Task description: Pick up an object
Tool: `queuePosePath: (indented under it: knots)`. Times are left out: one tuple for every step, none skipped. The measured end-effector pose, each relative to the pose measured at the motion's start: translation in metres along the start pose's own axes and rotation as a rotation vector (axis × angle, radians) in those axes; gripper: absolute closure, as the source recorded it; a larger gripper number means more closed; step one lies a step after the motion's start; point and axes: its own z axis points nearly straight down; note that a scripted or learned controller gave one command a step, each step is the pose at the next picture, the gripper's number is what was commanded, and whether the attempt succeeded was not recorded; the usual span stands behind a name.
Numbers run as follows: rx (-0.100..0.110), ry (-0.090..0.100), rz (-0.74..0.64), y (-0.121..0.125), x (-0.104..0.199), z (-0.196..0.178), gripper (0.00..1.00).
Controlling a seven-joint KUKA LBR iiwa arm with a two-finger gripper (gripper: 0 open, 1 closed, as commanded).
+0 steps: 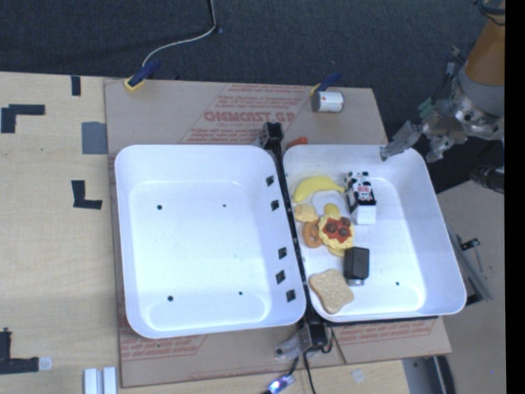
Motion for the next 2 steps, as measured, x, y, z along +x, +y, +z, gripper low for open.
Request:
queuePosePath:
  knots:
    - [0.005,0.002,-0.002,0.025,0.022,0.172,0.0]
    - [0.001,-0.006,-0.007,0.027,0.111,0.162,0.0]
